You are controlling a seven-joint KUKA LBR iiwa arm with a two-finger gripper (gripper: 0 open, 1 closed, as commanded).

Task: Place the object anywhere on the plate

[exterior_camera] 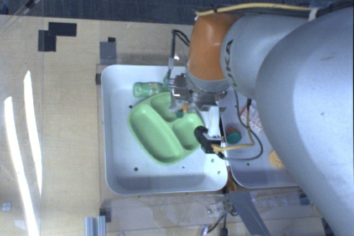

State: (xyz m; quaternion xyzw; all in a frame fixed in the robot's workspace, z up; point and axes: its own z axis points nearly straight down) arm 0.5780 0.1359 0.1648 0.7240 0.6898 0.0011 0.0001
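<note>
A light green divided plate [160, 130] lies tilted in the left white bin [119, 135]. A pale green bottle-like object [145, 89] lies in the bin just beyond the plate's far edge, touching or nearly touching it. My gripper [180, 103] hangs under the orange wrist band, over the plate's far right compartment. Something small and orange shows near its tip, too small to identify. The arm hides most of the right bin.
The right bin [249, 174] holds a small teal object [234, 135], a yellow piece [275, 159] and a patterned packet [253, 118], partly under the arm. Cables [243, 143] trail off the wrist over the divider between the bins.
</note>
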